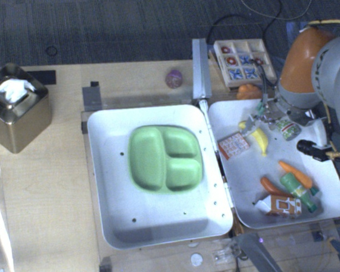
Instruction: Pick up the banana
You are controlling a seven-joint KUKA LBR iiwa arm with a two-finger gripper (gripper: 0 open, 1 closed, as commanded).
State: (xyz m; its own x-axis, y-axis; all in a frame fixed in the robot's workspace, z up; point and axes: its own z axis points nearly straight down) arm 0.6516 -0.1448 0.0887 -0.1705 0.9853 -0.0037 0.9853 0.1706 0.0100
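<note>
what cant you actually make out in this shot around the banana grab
- End effector: too small and cluttered in the camera view to tell open or shut.
- Banana: its upper end is hidden under the end effector.
- Items by the carton: overlapping, so hard to identify.

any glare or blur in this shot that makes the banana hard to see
Camera view: the light is soft and even, with no strong glare on the white right bin; the banana stands out clearly as yellow, though the whole picture is a bit soft, so the gripper just above it blurs into nearby clutter; a faint shadow lies along the left bin's lower edge.
</note>
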